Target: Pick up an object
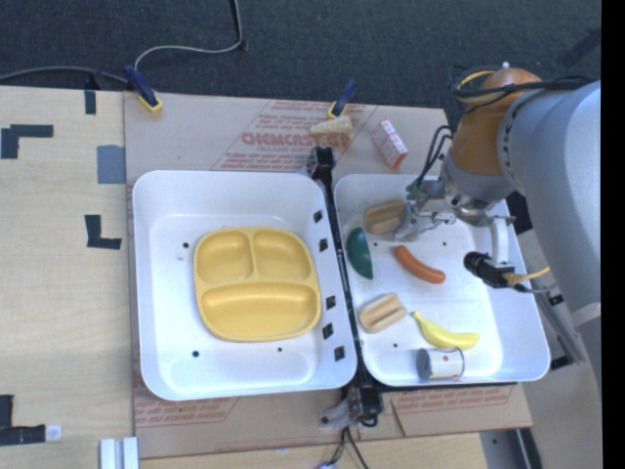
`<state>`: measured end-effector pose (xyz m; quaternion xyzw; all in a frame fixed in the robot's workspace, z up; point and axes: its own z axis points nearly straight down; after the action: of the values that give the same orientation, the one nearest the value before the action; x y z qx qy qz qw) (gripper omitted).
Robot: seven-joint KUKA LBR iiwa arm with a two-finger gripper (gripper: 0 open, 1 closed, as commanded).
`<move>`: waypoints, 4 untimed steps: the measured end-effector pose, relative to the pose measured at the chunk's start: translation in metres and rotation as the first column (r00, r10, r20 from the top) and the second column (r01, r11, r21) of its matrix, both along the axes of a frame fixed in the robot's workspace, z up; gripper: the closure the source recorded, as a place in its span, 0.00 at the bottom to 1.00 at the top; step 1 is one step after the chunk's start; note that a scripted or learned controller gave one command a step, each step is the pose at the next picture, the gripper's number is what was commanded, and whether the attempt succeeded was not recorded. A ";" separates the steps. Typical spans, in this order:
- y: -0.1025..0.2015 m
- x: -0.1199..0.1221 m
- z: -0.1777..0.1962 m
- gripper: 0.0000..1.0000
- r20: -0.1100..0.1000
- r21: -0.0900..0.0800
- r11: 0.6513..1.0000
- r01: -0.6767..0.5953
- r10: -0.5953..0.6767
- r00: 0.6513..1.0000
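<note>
Over right bin [527, 360]: gripper [415, 221], grip state indiscernible, hung beside bread roll [383, 217], apparently the chosen pick; sausage [420, 265] near.

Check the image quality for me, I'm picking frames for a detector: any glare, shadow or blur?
Camera view: even, bright light; the two white bins look near blown-out, with soft shadows along their walls. The yellow plate and banana are fairly sharp. The arm's grey body looms large and soft at the right; the gripper is slightly blurred.
</note>
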<state>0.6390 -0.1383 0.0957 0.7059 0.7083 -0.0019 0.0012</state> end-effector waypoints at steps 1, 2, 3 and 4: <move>0.000 0.000 0.000 0.00 0.000 -0.001 1.000 0.000 0.000 1.000; 0.028 -0.034 -0.009 0.00 0.007 -0.002 1.000 0.004 -0.004 1.000; 0.029 -0.034 0.001 1.00 0.006 -0.001 1.000 0.004 -0.004 1.000; 0.028 -0.034 0.001 0.00 0.006 -0.003 1.000 0.004 -0.004 1.000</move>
<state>0.6051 -0.1104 0.0966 0.7074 0.7068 -0.0006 0.0044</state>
